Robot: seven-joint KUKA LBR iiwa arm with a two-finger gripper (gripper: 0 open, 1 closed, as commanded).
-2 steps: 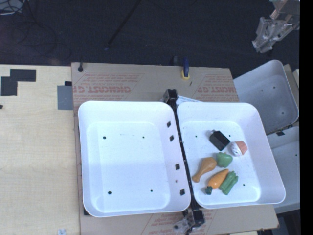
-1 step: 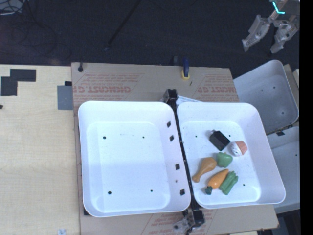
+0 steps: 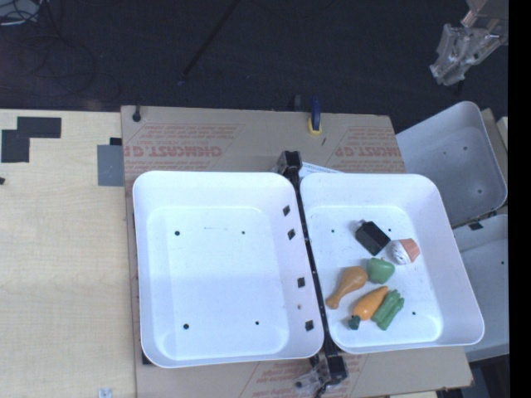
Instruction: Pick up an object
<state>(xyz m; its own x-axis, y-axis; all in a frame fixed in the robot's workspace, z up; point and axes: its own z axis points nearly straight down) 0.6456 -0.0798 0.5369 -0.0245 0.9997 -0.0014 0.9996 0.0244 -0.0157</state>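
Two white bins sit side by side on a cardboard sheet [image 3: 249, 139] printed with mirrored red text, unreadable, over a pale wood bench [image 3: 58, 255]; dark floor behind. Right bin [image 3: 460, 305] holds a black block [image 3: 372, 237], red-white piece [image 3: 405, 251], green lump [image 3: 380, 269], toy drumstick [image 3: 348, 284], carrot [image 3: 368, 304], green pod [image 3: 389, 311]. Gripper [image 3: 463, 52] is at the view's top right, well apart from the bins, grasp state cannot be told.

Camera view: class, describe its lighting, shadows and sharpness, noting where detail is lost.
In the camera view, the right bin is brightly lit and nearly washed out; the left bin has a soft grey shade across its floor; the background above the bench is dark, so the pincer at top right looks dim and blurred; the toys, such as the carrot, are small and soft-edged.
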